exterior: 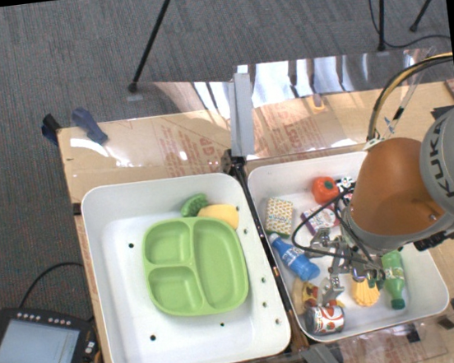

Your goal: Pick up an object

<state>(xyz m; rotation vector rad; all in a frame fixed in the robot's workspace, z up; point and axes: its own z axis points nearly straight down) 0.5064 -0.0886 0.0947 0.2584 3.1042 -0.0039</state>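
Observation:
My gripper (348, 271) hangs low over the right bin (434, 294), under the orange wrist band. It is above a cluster of small items: a yellow corn cob (364, 292), a green bottle (395, 279), a red and white can (327, 318) and a blue bottle (293, 258). Cables and the wrist hide part of the bin floor beneath it. I see nothing lifted off the floor of the bin.
Farther back in the right bin lie a red-orange item (325, 188), a patterned packet (279, 214) and a white packet (323, 220). The left bin (122, 331) holds a green divided plate (195, 265), a yellow item (220, 215) and a green item (194, 204).

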